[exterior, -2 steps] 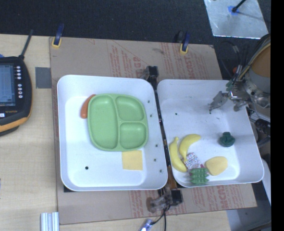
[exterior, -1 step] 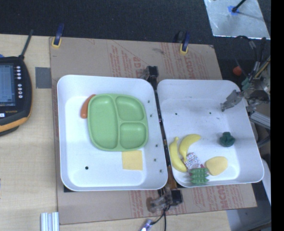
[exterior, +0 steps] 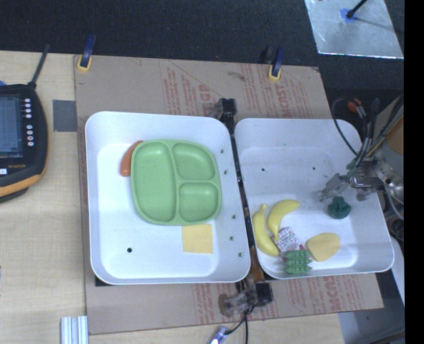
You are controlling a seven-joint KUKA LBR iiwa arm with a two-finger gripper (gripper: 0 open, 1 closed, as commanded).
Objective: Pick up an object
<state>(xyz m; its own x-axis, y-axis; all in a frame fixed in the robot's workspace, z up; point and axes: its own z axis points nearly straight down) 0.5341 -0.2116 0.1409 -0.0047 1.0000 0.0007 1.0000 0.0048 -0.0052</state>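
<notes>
In the right bin (exterior: 290, 145), my gripper (exterior: 339, 187) hangs near the right wall, reaching in from the right edge. Just below it a small dark green object (exterior: 338, 208) sits on the bin floor, close to the gripper but apart from it as far as I can see. Two yellow bananas (exterior: 275, 223) lie side by side at the bin's front. A small printed packet (exterior: 287, 239) and a green ridged piece (exterior: 297, 262) lie next to them, with a yellow lemon-like lump (exterior: 323, 246) to their right.
The left bin (exterior: 104, 256) holds a green divided plate (exterior: 176, 182), an orange-red item (exterior: 126, 159) tucked at the plate's left edge, and a flat yellow square (exterior: 198, 239). A teach pendant (exterior: 7, 142) lies on the bench at the far left. Cables (exterior: 359, 131) hang by the arm.
</notes>
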